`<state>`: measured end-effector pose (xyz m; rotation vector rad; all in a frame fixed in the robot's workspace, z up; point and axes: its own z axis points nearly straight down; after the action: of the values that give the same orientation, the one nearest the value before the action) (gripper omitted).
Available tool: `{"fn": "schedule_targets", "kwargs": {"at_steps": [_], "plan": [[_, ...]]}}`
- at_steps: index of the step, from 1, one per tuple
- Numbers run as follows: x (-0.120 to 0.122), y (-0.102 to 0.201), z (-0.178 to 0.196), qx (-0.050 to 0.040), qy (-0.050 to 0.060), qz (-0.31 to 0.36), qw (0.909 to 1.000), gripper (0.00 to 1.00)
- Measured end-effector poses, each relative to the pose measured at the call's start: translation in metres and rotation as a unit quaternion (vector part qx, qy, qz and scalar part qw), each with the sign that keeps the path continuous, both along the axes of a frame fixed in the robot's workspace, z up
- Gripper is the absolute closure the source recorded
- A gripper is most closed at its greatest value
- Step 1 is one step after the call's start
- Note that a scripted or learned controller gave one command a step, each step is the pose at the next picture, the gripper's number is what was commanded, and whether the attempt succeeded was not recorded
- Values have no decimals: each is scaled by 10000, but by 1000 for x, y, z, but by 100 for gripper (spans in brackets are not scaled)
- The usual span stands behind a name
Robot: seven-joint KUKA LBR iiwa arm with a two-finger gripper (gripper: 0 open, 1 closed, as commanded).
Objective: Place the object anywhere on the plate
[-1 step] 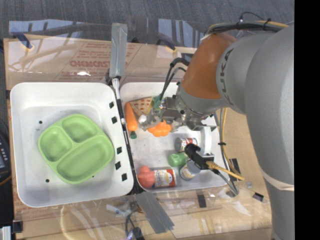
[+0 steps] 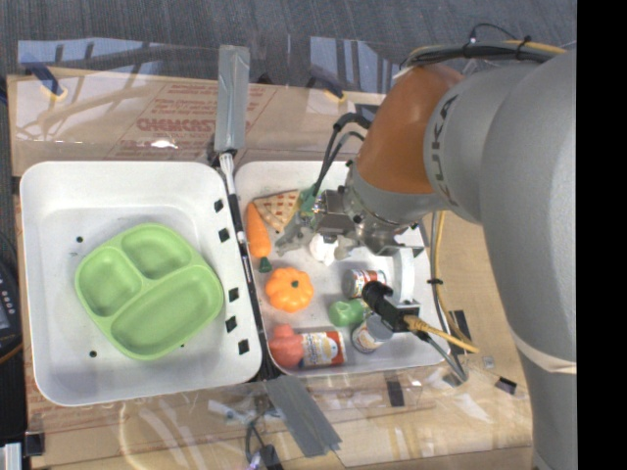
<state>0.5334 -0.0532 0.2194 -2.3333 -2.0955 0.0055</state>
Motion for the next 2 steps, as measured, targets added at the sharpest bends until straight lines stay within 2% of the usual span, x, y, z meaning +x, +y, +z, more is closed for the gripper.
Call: {"fn": "schedule_targets", "kwargs": {"at_steps": [1, 2], "plan": [[0, 0, 0, 0, 0, 0, 10000, 0], [0, 64, -29, 2, -2, 1145, 9934, 0]]}}
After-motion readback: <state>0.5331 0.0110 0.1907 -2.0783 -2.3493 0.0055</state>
